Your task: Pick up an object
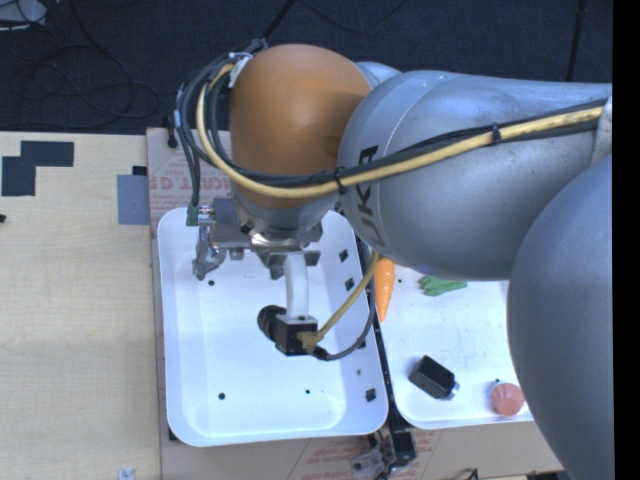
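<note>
The gripper is hanging low over the left bin, near its far left corner; I cannot tell whether it is apart or together. The things to pick are lying in the right bin: a carrot along its left wall, a green piece near it, and a black block and a pink ball toward the front. Both bins are sitting on the table.
</note>
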Available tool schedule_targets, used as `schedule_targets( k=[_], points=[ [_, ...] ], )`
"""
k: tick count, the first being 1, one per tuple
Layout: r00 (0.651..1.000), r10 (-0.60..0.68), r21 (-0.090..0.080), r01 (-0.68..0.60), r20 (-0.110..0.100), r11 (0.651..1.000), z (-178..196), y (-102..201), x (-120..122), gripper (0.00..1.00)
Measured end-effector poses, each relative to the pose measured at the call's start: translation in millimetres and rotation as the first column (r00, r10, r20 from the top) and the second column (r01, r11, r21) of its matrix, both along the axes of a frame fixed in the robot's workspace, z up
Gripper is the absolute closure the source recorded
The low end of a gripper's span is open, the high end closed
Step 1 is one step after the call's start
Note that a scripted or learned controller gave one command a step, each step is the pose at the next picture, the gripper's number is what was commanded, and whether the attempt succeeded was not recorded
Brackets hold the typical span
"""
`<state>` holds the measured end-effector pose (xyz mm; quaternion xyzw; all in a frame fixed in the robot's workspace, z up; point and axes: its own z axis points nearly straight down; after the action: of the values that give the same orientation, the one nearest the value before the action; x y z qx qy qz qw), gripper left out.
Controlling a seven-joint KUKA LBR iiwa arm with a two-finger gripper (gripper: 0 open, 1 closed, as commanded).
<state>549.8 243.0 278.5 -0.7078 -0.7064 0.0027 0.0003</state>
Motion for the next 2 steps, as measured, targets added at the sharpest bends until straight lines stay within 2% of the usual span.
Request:
schedule_targets(
  k=[1,2],
  points=[
    [1.000,0.000,0.005,0.000,0.012,1.000,110,1,54,0.00],
    [1.000,0.006,0.007,-0.006,0.010,1.000,248,1,-20,0.00]
  ],
)
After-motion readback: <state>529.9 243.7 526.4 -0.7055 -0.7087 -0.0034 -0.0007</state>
